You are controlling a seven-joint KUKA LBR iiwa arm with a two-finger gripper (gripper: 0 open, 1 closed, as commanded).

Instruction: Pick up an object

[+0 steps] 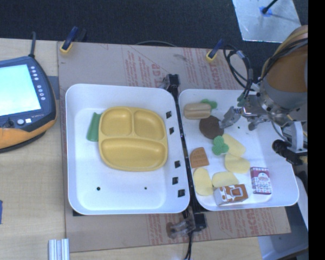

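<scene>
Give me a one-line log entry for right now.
task: pick an object | gripper: over right bin, beside brown round piece | hold: none seen | left bin: yellow tray

tray in left bin

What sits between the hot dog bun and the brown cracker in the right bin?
The dark brown round piece, between the bun and cracker, seen from the overhead camera.
</scene>
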